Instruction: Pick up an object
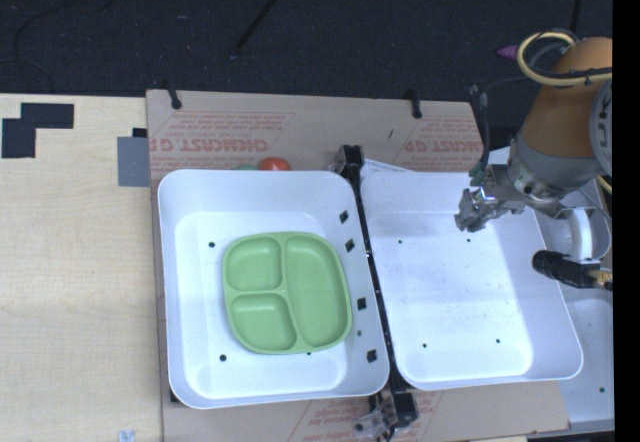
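A light green plate (287, 291) with three compartments lies flat in the middle of the left bin (190, 230). My gripper (473, 212) hangs over the upper right part of the right bin (470, 360), well away from the plate. Nothing shows between its metal fingertips, and the view is too small to tell how the jaws stand. The grey arm with its orange band comes in from the right edge.
A small red and green object (272, 166) sits on the cardboard just behind the left bin's far rim. A black divider (362, 260) runs between the two bins. Cardboard lies under both bins, and pale bench surface extends to the left.
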Tool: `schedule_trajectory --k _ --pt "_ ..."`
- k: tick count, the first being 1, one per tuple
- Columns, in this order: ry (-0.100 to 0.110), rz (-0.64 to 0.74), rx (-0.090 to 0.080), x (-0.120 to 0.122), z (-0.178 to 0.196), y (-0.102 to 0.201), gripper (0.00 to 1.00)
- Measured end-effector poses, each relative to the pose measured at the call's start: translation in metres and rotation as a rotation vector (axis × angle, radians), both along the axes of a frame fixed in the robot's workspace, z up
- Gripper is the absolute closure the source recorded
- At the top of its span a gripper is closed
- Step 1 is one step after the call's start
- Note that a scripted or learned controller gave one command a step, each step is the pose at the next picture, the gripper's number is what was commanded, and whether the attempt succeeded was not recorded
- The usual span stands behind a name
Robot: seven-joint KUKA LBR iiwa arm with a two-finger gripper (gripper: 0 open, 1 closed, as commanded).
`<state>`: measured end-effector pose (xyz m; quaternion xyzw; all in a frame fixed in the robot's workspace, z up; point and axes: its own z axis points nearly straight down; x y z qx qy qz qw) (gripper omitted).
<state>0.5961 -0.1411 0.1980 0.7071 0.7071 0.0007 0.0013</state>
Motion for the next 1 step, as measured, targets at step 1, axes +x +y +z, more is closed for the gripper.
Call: schedule_trajectory --k 1 --pt "0.0 0.001 0.0 0.0005 0.0528 -0.0012 1.0"
